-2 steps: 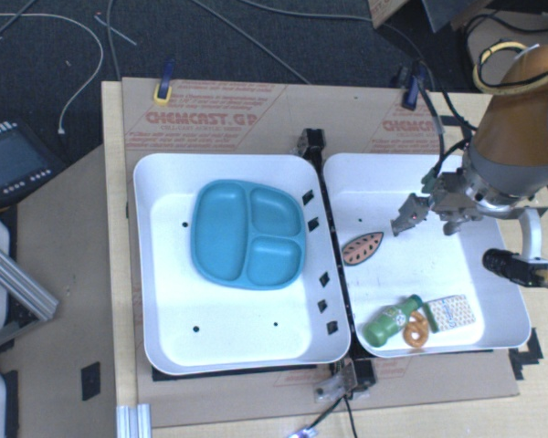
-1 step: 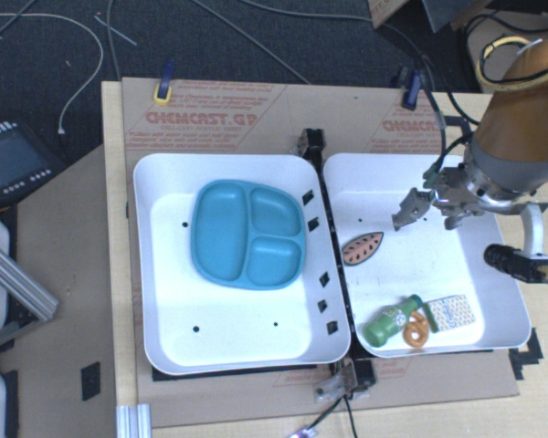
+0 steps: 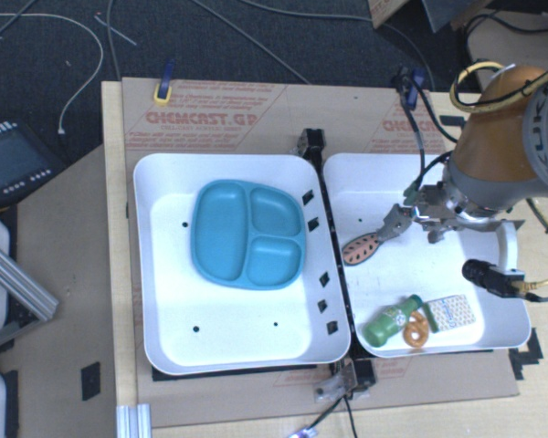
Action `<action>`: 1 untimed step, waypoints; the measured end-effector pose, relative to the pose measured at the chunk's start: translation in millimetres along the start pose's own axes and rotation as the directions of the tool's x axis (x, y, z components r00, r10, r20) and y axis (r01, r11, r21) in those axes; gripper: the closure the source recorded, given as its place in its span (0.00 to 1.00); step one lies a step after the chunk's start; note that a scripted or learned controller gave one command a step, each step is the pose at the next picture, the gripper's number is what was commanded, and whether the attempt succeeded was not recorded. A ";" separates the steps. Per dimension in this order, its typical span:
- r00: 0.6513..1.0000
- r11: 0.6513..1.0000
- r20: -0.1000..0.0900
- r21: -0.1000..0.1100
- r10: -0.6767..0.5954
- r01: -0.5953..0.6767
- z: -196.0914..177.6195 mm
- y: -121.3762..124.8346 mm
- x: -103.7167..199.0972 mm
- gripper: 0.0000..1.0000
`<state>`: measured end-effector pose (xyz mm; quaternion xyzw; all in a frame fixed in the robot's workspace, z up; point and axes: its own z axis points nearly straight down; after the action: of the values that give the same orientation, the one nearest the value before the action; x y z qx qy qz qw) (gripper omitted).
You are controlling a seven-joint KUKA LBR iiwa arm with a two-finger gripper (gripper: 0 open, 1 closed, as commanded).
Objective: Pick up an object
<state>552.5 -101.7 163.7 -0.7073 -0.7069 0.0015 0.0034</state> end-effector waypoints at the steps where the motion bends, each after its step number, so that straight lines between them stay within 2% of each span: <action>1: 1.000 1.000 0.000 -0.001 0.000 0.000 60.1 6.0 4.5 0.00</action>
<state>558.1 -97.0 103.6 -0.7072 -0.7070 0.0013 0.0030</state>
